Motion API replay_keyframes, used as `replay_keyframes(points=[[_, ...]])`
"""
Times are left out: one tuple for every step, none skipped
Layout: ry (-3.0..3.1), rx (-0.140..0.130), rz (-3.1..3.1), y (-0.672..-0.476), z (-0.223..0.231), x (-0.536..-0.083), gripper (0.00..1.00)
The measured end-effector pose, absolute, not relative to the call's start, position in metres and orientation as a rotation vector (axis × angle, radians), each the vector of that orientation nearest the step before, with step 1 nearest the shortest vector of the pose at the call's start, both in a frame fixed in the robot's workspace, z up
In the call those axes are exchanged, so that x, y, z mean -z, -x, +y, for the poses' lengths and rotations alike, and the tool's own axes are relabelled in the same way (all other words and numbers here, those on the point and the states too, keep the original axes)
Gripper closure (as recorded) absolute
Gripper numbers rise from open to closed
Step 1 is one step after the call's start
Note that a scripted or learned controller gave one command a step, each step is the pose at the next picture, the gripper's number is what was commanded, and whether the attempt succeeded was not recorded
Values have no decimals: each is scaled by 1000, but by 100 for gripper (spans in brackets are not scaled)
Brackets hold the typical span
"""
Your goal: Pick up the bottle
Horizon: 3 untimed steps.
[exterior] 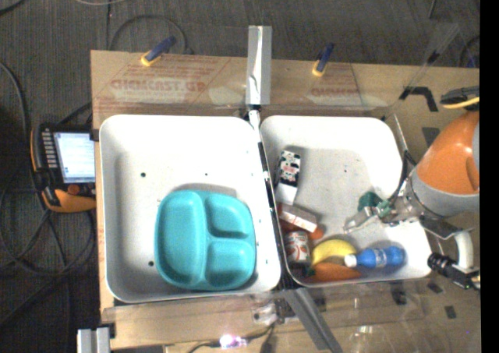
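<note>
bottle point(380, 257) lying lengthwise left-right in right bin point(343, 137) | gripper point(373, 213) hovering just above-left of it; fingers' spread unreadable (nothing visibly held)

The bottle point(378, 257) is small and clear-bodied, with a blue label or blue contents through its middle and a blue end toward the right. It lies on its side, roughly level across the view, in the right bin point(343, 129), close to that bin's near wall and right corner. Its left end touches, or very nearly touches, a yellow fruit-like item point(331, 250) and an orange one point(335, 271). Nothing grips it; it rests on the bin floor.
</note>
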<state>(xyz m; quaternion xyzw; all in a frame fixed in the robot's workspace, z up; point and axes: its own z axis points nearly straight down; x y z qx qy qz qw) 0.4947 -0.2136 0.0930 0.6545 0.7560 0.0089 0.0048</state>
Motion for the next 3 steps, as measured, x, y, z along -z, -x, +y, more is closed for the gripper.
replay_keyframes(points=[[-1661, -12, 2655, -490, -220, -92, 0], [-1656, -11, 2647, -493, -221, -101, 100], [-1656, -11, 2646, -493, -221, -101, 0]])
